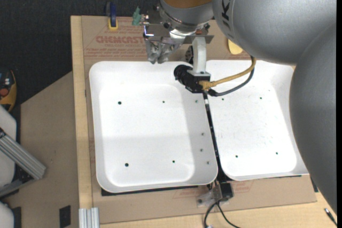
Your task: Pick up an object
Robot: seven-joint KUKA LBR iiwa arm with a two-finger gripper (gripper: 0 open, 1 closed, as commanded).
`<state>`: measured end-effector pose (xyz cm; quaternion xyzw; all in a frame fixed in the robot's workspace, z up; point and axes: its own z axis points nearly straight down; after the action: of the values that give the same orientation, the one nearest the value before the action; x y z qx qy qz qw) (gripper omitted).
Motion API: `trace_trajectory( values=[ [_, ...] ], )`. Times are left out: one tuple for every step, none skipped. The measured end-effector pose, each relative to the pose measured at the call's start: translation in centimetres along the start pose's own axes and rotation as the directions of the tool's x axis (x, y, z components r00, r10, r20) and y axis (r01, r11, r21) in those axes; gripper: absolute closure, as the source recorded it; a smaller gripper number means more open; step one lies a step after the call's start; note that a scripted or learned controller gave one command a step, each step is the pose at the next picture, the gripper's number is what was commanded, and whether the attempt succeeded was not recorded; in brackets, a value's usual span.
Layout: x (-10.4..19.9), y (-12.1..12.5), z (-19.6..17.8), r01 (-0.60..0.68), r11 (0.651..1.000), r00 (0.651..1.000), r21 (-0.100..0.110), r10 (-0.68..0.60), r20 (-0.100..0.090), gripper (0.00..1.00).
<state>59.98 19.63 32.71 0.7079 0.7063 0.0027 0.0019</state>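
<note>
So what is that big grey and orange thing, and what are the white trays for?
That big grey and orange thing is a robot arm. It reaches in from the right side of the picture. The camera sits above the bench and looks down at a slant. At the arm's end is a gripper, like a hand with two fingers, hanging over the far edge of the left bin. I can't tell if its fingers are open or shut, and I see nothing in them. The right bin sits right beside the left one. Both rest on a brown board. A yellow cable runs to a small black part between the bins.
</note>
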Motion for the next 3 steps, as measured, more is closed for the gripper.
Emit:
trace_trajectory(
  values=[
    [2.4, 4.1, 4.4, 0.005, 1.000, 1.000, 0.003, -0.005, 0.001, 1.00],
    [2.4, 2.0, 3.2, 0.003, 1.000, 1.000, 0.009, -0.003, 0.001, 1.00],
    [2.9, 0.4, 0.5, 0.004, 1.000, 1.000, 0.003, -0.004, -0.001, 1.00]
  ],
)
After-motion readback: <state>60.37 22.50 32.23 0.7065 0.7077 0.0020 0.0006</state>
